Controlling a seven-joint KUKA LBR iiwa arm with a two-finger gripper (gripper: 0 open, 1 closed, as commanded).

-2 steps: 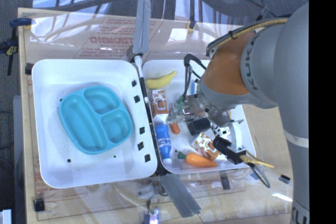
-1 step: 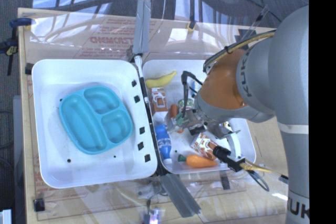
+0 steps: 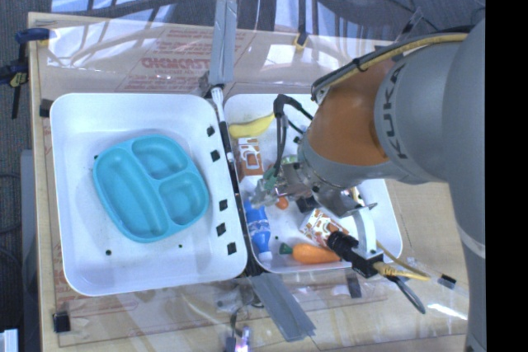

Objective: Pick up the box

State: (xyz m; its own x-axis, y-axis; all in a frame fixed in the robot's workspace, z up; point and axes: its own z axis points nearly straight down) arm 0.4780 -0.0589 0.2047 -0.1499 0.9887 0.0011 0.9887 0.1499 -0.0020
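Observation:
The box (image 3: 249,156), a small orange and white carton, lies in the right bin (image 3: 388,214) close to its left wall, just below a banana (image 3: 252,125). My gripper (image 3: 273,188) hangs low in this bin, right beside the box's lower right corner. The grey and orange wrist above covers most of the bin's middle. Nothing shows as held between the fingers.
A blue bottle (image 3: 257,228) lies below the gripper by the left wall. An orange carrot (image 3: 314,254) and a printed packet (image 3: 318,222) sit near the bin's front. The left bin (image 3: 74,260) holds a blue divided plate (image 3: 150,186).

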